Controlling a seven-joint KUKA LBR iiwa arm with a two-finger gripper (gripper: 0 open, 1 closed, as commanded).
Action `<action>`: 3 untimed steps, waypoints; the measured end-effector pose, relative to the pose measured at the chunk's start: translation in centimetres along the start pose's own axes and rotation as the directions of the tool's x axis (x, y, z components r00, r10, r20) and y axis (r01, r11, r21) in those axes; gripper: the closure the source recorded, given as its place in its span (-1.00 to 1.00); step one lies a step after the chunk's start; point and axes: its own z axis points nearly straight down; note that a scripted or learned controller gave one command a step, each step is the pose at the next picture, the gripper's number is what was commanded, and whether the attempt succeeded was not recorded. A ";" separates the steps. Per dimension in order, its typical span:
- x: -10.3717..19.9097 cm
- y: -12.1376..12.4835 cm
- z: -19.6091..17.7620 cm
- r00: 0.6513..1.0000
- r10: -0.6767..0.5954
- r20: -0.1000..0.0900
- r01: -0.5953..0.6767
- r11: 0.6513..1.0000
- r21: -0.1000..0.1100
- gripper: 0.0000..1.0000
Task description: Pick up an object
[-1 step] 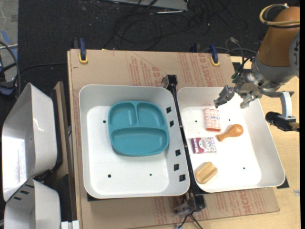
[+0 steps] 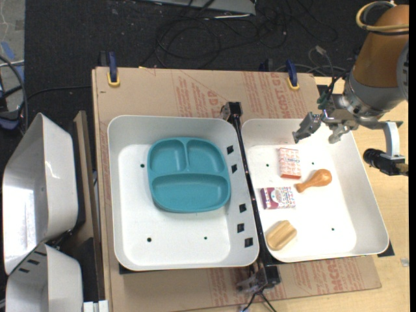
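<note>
Right bin (image 2: 364,194), contents: 4 loose items. Nearest the gripper (image 2: 320,129) is a small red-and-white packet (image 2: 289,162), lying toward the bin's far edge, long axis running far-to-near. Just beside it, toward the bin's right edge, an orange drumstick-shaped toy (image 2: 314,181), long axis slanted, bulb end to the right. Nearer the bin's left wall, a purple-and-white packet (image 2: 278,197); near the front edge, a tan bread-like piece (image 2: 281,234). Gripper: fingers spread wide, holding nothing, poised over the bin's far edge. Bearing: packet lies from the gripper toward the bin's near-left; judged the likeliest pick. Left bin (image 2: 123,194): 1 teal divided plate (image 2: 189,175).
</note>
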 end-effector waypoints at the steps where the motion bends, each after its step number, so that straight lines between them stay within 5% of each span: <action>1: 0.1 0.4 6.2 1.000 0.002 0.000 -0.002 1.000 0.002 -1.00; 3: 0.5 0.4 14.2 1.000 0.002 0.001 -0.002 1.000 0.001 -1.00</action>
